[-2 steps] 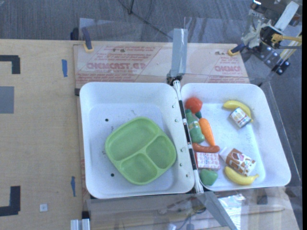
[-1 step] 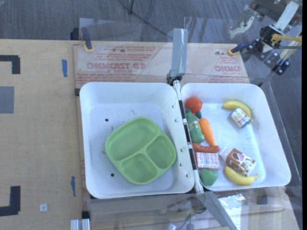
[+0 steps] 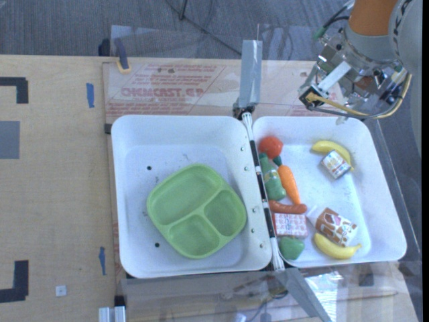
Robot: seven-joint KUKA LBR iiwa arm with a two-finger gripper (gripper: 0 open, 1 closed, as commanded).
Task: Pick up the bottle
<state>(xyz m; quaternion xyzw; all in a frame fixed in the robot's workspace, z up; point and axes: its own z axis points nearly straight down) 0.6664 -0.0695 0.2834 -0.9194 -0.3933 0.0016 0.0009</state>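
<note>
The bottle (image 3: 273, 182) is green with a small label and lies lengthwise along the left wall of the right bin (image 3: 379, 180). A red tomato (image 3: 270, 145) sits just behind it and an orange carrot (image 3: 289, 183) lies at its right side. My gripper (image 3: 345, 96) hangs high over the far rim of the right bin, well behind and to the right of the bottle. Nothing can be seen held under it.
The left bin (image 3: 134, 146) holds a green divided plate (image 3: 196, 210). The right bin also holds a banana (image 3: 333, 149), a small carton (image 3: 336, 165), a sausage (image 3: 287, 207), a pink packet (image 3: 291, 225), a green vegetable (image 3: 291, 247), a brown carton (image 3: 335, 225) and a second banana (image 3: 337, 249).
</note>
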